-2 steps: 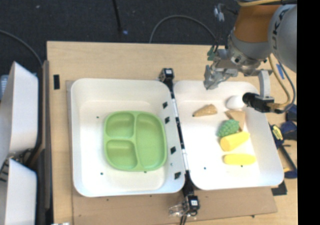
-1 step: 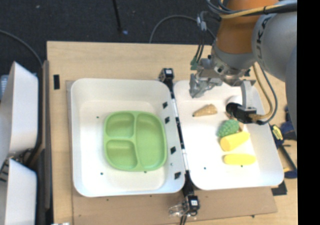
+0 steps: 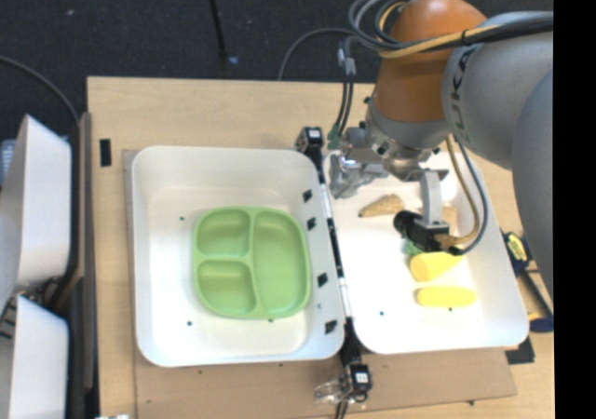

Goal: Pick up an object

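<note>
My gripper [image 3: 343,177] hangs at the right bin's [image 3: 484,324] left rim, and I cannot tell how wide it is. The wedge [image 3: 380,208] lies just beside it at four o'clock, its long axis running eight to two.

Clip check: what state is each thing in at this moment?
Green divided plate: flat, face up, in the left bin.
Tan wedge: lying loose in the right bin.
Upper yellow piece: loose, right bin.
Lower yellow piece: loose, right bin.
Pincer: low at the right bin's left edge, near the tan wedge.
</note>
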